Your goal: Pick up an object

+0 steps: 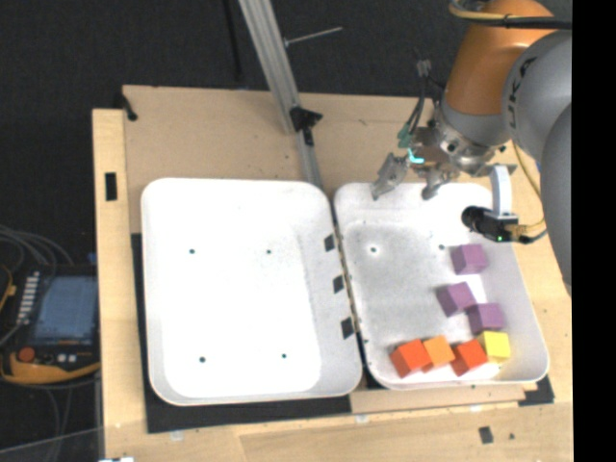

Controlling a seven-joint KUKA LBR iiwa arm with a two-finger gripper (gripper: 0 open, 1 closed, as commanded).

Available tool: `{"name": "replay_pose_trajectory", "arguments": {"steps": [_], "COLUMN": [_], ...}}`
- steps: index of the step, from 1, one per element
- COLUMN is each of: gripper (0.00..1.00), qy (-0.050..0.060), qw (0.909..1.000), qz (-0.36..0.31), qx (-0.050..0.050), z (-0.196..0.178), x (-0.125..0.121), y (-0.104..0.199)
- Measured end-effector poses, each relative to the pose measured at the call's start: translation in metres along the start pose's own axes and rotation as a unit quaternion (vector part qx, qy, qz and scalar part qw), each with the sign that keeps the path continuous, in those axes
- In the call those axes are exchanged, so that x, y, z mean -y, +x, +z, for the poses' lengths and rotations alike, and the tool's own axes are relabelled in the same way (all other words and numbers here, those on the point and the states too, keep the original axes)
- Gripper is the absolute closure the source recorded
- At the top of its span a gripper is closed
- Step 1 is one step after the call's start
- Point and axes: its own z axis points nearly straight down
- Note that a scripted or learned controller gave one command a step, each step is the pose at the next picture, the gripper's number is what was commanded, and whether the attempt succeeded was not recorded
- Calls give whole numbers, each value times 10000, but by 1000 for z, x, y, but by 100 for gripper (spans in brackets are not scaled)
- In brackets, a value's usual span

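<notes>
Camera view from above has the grey arm's two-finger pincer (408,183) spread apart and gripping nothing, over the far rim of the right shallow white plastic bin (404,287). Small blocks lie in that bin toward the worktop's near right corner: three purple cubes (470,258), orange blocks (412,356) and a yellow cube (497,344).
</notes>
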Motion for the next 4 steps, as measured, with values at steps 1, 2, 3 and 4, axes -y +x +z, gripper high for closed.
{"name": "replay_pose_trajectory", "arguments": {"steps": [1,2,3,4], "gripper": [0,0,0,0], "qy": [-24,-1,-1,-17], "qw": [10000,10000,10000,10000], "qz": [-7,-13,-17,-12], "qx": [9,16,17,21], "z": [-3,53,114,125], "x": [-1,-10,-13,-13], "y": [0,-1,-3,-4]}}
